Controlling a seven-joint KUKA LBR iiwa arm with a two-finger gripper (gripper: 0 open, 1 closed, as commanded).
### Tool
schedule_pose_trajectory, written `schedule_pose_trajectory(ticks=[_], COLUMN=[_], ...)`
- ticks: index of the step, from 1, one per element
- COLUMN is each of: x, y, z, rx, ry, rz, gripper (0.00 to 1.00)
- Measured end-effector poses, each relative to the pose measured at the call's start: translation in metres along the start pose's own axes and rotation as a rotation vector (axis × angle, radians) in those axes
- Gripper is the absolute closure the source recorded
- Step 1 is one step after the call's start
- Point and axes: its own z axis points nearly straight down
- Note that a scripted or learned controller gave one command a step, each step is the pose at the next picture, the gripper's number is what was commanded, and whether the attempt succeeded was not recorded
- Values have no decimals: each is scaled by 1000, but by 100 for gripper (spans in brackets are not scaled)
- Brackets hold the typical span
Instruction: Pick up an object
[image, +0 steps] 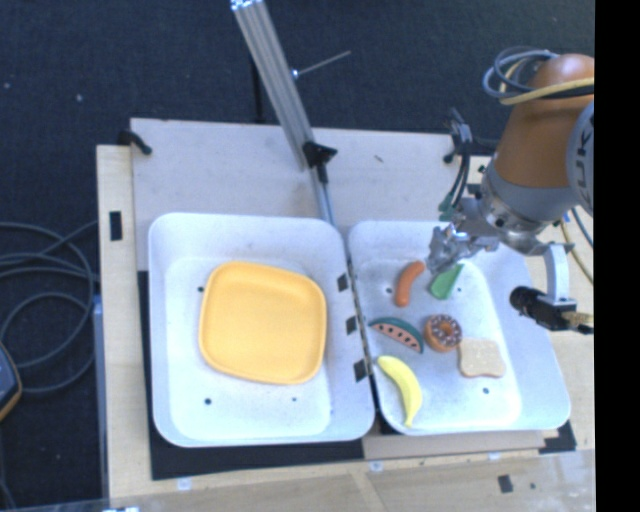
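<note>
Holding things: two shallow white bins sit side by side on the bench (120, 300).
Left bin (170, 250): one yellow plate (263, 322), square with rounded corners, lying flat near the middle.
Right bin (520, 400): six small toy foods, all apart from each other except where the gripper crowds the green one.
Back row: an orange hot dog (406, 282) lies tilted, just beside a green vegetable piece (447, 281) on its right.
Middle row: a watermelon slice (397, 332) with green rind and red flesh, then a round brown doughnut (442, 332).
Front row: a yellow banana (402, 387) near the dividing wall; a tan slice of bread (481, 358) toward the right wall.
Green vegetable piece: short, smooth, bright green, slanted; its upper end lies under the gripper.
Gripper (447, 250): low over the back of the right bin, at the green piece's upper end; finger spacing and any hold cannot be told.
Writing: none readable.
</note>
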Motion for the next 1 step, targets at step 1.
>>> schedule_pose_trajectory(ticks=[1], x=[57], y=[-9], z=[11], rx=[1], ry=[0], rz=[0], gripper=[100])
